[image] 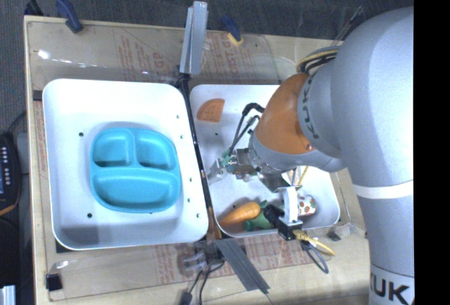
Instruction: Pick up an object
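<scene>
My gripper (pixel 226 164) hangs low over the middle left of the right bin (pixel 330 192), close to the wall between the two bins. An orange bread-like slice (pixel 210 110) lies in that bin's far left corner, apart from the gripper. A toy carrot (pixel 242 213) with a green top lies along the near edge, just below the gripper. A small white piece with coloured dots (pixel 307 205) sits at the near right, partly hidden by the wrist. I see nothing held at the gripper tip.
The left bin (pixel 63 156) holds a light blue divided plate (pixel 135 169) in its middle. The grey arm with its orange band (pixel 285 121) covers most of the right bin's far right side. Blue clamps (pixel 69 15) grip the bench's far edge.
</scene>
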You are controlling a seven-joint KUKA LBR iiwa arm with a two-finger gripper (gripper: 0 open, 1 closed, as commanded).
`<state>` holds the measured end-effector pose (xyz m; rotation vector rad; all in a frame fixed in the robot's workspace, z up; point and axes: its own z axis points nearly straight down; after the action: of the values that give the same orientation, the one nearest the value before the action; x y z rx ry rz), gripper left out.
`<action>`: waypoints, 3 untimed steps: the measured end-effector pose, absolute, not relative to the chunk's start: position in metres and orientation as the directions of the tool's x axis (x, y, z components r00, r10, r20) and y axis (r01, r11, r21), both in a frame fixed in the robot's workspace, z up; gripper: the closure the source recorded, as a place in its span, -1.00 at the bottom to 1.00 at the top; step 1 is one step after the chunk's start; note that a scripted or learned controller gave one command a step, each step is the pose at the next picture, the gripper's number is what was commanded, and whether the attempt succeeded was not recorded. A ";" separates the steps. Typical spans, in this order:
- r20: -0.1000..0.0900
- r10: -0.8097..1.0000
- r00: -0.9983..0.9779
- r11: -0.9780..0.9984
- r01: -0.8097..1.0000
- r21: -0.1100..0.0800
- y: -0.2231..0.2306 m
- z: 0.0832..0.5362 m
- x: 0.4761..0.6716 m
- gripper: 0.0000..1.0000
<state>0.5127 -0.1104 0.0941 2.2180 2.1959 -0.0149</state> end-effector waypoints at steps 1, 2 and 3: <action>-0.002 1.000 -0.002 0.002 1.000 0.001 -0.116 0.092 0.562 -1.00; 0.001 1.000 -0.011 0.011 1.000 -0.002 -0.128 0.092 0.622 -1.00; 0.000 1.000 -0.009 0.009 1.000 -0.001 -0.114 0.092 0.657 -1.00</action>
<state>0.6570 -0.1138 0.0922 2.2123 2.2315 -0.0013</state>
